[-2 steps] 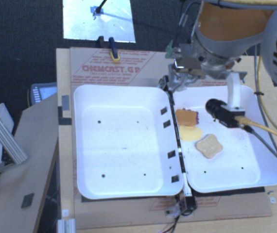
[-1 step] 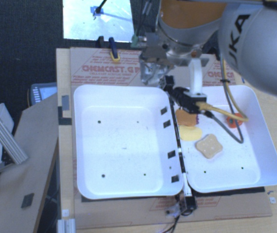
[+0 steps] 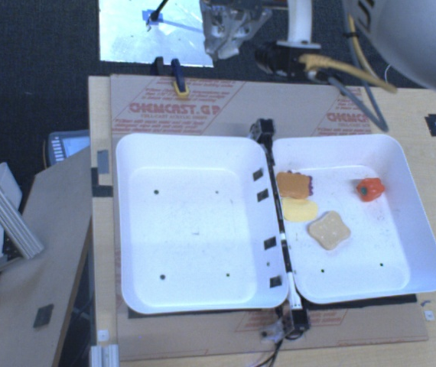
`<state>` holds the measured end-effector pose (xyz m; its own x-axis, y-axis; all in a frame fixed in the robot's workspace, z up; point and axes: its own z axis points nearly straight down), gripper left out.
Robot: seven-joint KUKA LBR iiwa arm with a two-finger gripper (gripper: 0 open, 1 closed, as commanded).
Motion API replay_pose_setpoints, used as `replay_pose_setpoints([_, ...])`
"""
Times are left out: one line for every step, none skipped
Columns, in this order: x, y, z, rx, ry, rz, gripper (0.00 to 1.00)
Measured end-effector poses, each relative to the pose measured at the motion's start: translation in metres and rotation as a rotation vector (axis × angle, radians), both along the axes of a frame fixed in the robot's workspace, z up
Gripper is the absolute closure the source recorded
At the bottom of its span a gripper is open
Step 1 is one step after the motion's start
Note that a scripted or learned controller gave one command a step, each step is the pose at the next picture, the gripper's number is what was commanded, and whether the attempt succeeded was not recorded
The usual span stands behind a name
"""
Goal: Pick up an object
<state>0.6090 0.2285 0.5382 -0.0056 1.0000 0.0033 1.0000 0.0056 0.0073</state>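
Beige toast (image 3: 329,230) lies in the right bin (image 3: 417,228), well apart from the raised jaws (image 3: 226,40), state unclear.

The clear sheet (image 3: 203,105) lying on the tabletop (image 3: 99,113) under the bins carries red lettering: "CHEMCAST" reads plainly at its upper left, followed by letters that look like "GP". The same mark repeats near the upper right (image 3: 348,118), partly covered. Dark letters show on the arm's grey shell (image 3: 401,21), too cropped to read.
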Motion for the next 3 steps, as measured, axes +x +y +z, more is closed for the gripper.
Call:
replay_pose_setpoints([0.024,0.006,-0.004,-0.003,0.006,0.001,1.0])
replay_pose_setpoints([0.057,0.005,-0.003,-0.003,0.004,-0.003,1.0])
replay_pose_setpoints([0.055,0.006,-0.003,-0.003,0.006,0.0,0.0])
